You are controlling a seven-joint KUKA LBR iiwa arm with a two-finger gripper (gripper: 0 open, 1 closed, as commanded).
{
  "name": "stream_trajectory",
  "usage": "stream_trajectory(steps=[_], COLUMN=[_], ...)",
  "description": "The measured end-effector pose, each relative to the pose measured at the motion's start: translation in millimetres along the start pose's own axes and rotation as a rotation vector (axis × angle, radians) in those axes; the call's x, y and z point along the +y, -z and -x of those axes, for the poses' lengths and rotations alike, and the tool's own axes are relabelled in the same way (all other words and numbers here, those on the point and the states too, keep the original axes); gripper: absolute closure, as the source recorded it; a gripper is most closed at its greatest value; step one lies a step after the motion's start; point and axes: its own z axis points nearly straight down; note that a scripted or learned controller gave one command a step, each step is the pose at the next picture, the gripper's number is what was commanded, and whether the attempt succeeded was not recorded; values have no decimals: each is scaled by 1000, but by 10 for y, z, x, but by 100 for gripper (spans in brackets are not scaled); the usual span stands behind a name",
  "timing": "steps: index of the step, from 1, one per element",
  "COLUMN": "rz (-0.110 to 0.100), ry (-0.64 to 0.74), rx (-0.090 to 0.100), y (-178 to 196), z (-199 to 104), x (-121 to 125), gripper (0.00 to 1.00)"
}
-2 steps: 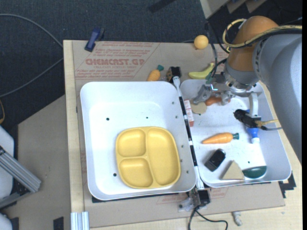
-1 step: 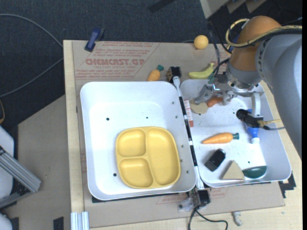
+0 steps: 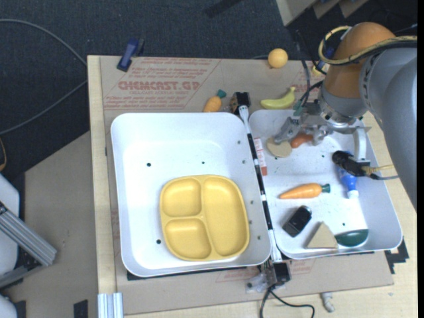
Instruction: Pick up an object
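Observation:
My gripper (image 3: 299,130) is low over the far left corner of the right bin (image 3: 377,207), with the arm coming in from the right. Right under it lie a small red thing (image 3: 302,140) and a beige round piece (image 3: 280,149). Whether either one is held is not visible. Further forward in that bin are an orange carrot (image 3: 302,191), a blue and white tube (image 3: 349,181), a black block (image 3: 297,220), a tan wedge (image 3: 322,237) and a teal piece (image 3: 352,237).
The left bin (image 3: 132,151) holds a yellow divided plate (image 3: 204,216). Behind the bins on the cardboard lie a banana (image 3: 278,100), an orange ball (image 3: 278,58), a small orange item (image 3: 213,103), a black item (image 3: 242,100) and a blue clip (image 3: 130,53).

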Motion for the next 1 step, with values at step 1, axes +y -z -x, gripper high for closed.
stream_trajectory(steps=[1], rz=[15], ry=[4], rx=[-5], y=[1004], z=[-479], x=[13], gripper=[0])
